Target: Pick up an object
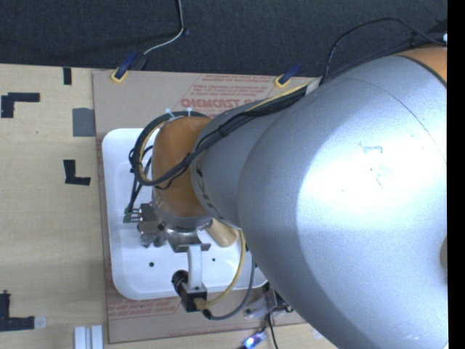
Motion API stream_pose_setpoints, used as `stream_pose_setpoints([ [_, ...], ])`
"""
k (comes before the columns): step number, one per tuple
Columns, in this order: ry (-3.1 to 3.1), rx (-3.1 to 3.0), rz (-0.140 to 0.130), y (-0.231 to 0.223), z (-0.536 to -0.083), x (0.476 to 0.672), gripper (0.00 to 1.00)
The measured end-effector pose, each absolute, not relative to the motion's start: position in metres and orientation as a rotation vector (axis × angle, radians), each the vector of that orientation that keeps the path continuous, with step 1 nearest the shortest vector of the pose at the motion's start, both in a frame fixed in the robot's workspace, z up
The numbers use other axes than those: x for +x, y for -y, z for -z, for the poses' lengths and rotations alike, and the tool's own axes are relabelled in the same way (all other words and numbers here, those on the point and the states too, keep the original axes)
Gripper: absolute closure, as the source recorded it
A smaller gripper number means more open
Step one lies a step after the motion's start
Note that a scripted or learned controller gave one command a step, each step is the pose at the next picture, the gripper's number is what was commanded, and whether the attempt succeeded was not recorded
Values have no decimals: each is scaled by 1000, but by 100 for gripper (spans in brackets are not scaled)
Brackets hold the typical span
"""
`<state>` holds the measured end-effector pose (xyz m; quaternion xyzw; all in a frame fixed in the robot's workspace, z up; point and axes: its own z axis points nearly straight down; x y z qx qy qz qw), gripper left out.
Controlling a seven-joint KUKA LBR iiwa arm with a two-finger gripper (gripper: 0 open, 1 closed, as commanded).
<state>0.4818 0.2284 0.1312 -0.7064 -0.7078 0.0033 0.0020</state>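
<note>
— How far along are we with the pick?

— By our reading, nothing is lifted yet. The arm (341, 195) hangs low over the white bin (120, 162), with its orange band (174, 158) right above the bin's middle. We judge this to be the reach or the grasp itself. Lifting clear is left to do.

— And the gripper, apart or together?

— We cannot tell; the wrist covers it from above.

— What are we after, then?

— The only candidate we see is a pale tan thing (222, 233), rounded and smooth. It is in the right part of the bin, just beside the wrist and partly under the arm. We cannot say whether it touches the gripper. Its full shape is hidden, so we give it no closer name. The bare bin floor at the lower left carries only a couple of tiny dark specks (151, 262).
</note>
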Motion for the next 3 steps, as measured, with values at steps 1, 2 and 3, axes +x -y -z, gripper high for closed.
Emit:
stream_pose_setpoints([
  [1,2223,-2229,19,-173,-277,486,100],
  [2,2222,-2220,-4,-175,-268,483,0],
  [3,2223,-2212,-18,-233,-145,480,0],
])
